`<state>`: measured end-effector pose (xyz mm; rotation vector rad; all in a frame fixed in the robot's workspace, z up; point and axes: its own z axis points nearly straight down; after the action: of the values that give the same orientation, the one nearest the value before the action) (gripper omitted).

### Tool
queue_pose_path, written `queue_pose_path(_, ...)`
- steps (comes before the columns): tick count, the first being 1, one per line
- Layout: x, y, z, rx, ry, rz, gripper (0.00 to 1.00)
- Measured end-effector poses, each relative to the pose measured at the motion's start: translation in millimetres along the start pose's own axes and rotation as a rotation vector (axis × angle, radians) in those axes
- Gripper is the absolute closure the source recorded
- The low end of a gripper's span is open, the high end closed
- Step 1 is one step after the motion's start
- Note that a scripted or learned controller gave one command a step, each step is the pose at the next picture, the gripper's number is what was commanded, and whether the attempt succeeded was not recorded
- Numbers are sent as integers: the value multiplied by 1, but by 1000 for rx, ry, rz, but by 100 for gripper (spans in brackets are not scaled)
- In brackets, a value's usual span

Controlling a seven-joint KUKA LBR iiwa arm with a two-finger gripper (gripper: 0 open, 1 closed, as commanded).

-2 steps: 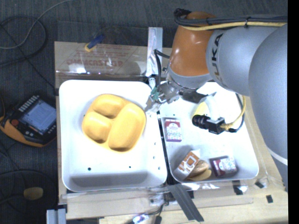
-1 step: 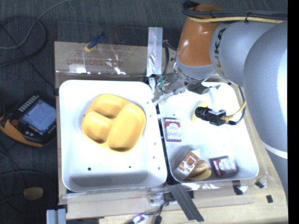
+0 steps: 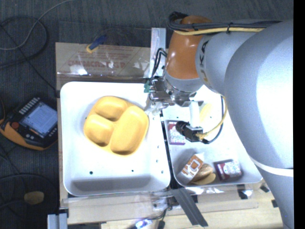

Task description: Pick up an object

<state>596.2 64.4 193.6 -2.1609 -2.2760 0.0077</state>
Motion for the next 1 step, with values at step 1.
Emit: queue_pose_path(1, -31, -73, -18, 0, -2, -50, 100)
